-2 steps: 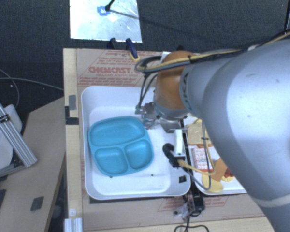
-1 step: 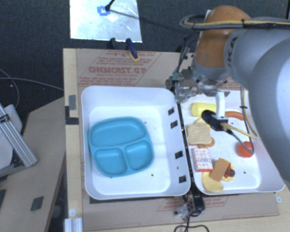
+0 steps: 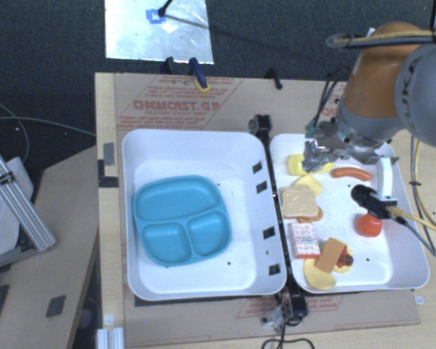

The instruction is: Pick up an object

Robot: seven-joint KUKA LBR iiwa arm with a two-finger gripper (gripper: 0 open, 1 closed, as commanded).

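gripper (image 3: 314,153) low over far end of right bin (image 3: 414,267), finger gap unclear. yellow piece (image 3: 296,164) just beside it, left. sausage (image 3: 351,172) near, right. toast (image 3: 300,203) below. blue tray (image 3: 180,218) in left bin (image 3: 196,142), well apart.

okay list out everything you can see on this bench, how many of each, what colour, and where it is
left bin: one, white, left half of the bench
right bin: one, white, beside it
divided plate: one, light blue, in the left bin
bread slice: one, tan, right bin, near the divider
hot dog: one, orange-red, right bin, far side
tomato-like piece: one, red, right bin
patterned packet: one, white and red, near the front
yellow pieces: several, right bin, far left and front; kind unclear
foil sheet: one, silver, beyond the bench
arm: one, grey with orange band
gripper: one, over the right bin's far end
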